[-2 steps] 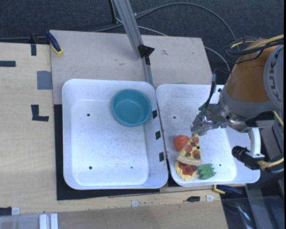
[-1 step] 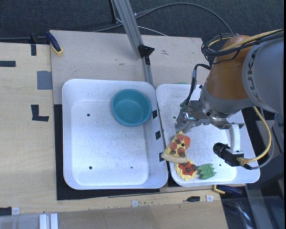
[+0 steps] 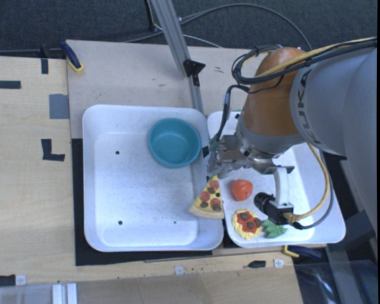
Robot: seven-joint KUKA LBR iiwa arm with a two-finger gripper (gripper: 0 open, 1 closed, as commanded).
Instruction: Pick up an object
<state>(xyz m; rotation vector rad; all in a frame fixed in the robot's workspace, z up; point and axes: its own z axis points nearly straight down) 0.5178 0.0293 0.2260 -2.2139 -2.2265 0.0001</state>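
Note:
My gripper point(image 3: 220, 167) hangs over the divide between the two white bins, under the orange wrist band. Just below it, a toy pizza slice point(image 3: 208, 199) lies tilted against the right rim of the left bin point(image 3: 101, 170). A blue bowl point(image 3: 173, 142) sits upright at the back right of the left bin, just left of the gripper. In the right bin point(image 3: 326, 227), a red tomato point(image 3: 241, 189) lies to the right of the gripper's tip. A small round pizza with a green leaf point(image 3: 250, 224) lies near the front.
A black cable fitting point(image 3: 272, 208) from the arm hangs over the right bin beside the round pizza. A metal pole point(image 3: 177, 40) slants in from the back towards the bins. The arm's grey body covers most of the right bin.

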